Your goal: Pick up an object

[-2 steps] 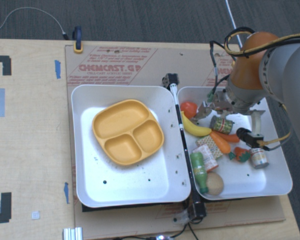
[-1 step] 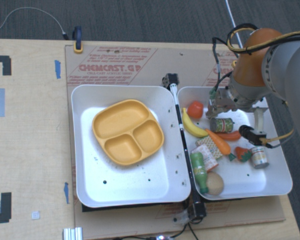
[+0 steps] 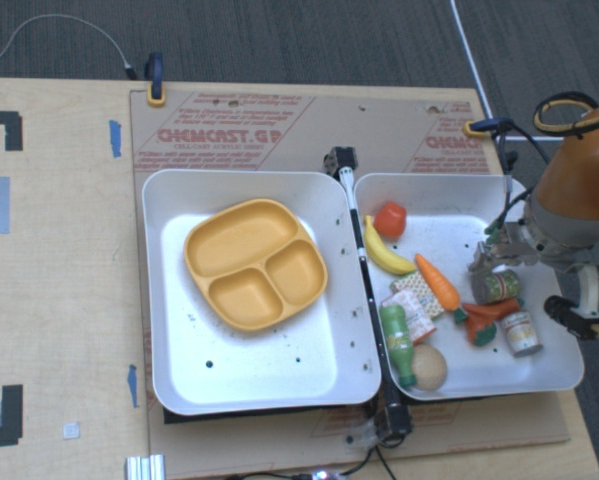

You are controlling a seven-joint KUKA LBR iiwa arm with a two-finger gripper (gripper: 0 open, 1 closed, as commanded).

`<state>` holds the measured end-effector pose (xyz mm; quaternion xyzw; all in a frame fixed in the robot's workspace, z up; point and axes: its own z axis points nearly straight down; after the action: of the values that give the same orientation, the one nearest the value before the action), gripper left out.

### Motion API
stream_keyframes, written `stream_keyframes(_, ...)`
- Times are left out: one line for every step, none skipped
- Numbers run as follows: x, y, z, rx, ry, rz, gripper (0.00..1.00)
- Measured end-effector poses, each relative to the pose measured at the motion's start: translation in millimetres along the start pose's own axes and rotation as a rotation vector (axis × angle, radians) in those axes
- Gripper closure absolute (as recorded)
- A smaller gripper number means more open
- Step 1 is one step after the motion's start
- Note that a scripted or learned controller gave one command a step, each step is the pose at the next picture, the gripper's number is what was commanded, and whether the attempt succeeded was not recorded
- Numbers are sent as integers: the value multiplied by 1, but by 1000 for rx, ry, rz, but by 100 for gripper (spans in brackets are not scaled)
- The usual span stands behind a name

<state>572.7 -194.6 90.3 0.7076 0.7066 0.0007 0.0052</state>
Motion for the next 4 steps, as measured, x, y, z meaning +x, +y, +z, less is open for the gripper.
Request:
stream_keyframes(79,-15,-52,8,8,-3,100)
stream_keyframes(78,-15,-51,9,7,-1,0)
stream_keyframes(97,-5,-8,2,6,0,0)
stream_keyframes(96,-3,-19,-6,4,1,100)
